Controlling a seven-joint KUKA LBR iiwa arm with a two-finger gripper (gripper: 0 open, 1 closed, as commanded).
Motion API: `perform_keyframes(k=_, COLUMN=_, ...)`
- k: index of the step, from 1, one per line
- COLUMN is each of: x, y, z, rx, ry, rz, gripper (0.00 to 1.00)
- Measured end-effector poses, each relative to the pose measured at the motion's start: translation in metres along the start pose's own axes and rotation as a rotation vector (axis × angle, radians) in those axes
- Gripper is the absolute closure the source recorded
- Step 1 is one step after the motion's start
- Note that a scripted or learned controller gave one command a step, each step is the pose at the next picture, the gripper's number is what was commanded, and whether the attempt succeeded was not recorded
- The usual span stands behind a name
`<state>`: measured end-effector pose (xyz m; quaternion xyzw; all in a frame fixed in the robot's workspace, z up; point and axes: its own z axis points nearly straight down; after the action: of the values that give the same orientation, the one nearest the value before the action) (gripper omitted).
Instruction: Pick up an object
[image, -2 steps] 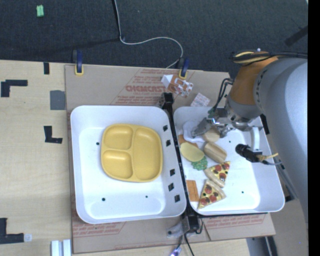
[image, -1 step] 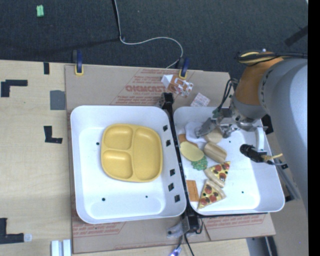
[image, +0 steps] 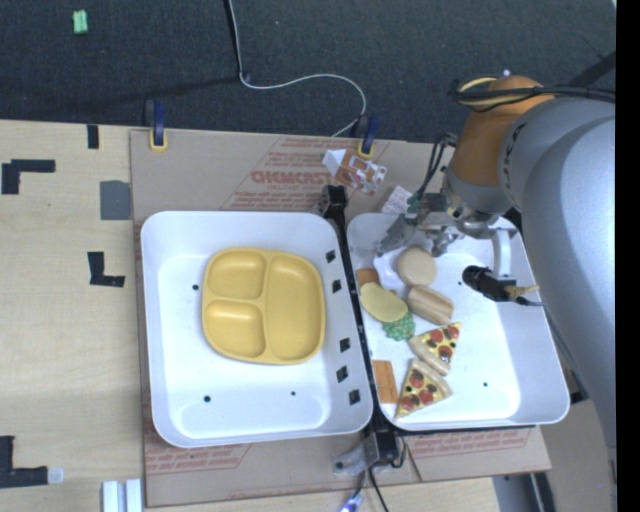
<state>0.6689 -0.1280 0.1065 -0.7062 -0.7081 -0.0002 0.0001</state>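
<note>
Gripper (image: 408, 228) of mine hangs low at the right bin's (image: 525, 395) far-left corner; grip state unreadable. Round bread roll (image: 416, 267) lies just beside it, toward the pizza slices (image: 430, 365). Approach step, I judge; next, centre over the roll.

Your arm (image: 570, 230) comes in from the right side of the view – a big grey body that takes up most of that edge, top to bottom. Above the wrist you've got the orange band (image: 490, 125), sitting near the top right, and below it the wrist narrows to a darker grey section pointing down and to the left. The gripper (image: 420, 235) hangs off that, angled toward the left, with metal bits and some thin cables bunched around it. It's low and close to the surface under it – honestly, from this angle you can't make out how the fingers are set.
</note>
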Motion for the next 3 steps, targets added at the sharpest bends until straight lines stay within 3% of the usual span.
perform_keyframes(k=1, x=0.008, y=-0.021, z=0.022, rx=0.000, ry=-0.003, rz=0.003, gripper=0.00)
perform_keyframes(k=2, x=0.026, y=-0.046, z=0.020, rx=-0.004, ry=-0.006, rz=0.004, gripper=0.00)
perform_keyframes(k=3, x=-0.007, y=-0.106, z=0.020, rx=-0.002, ry=-0.001, rz=0.005, gripper=0.00)
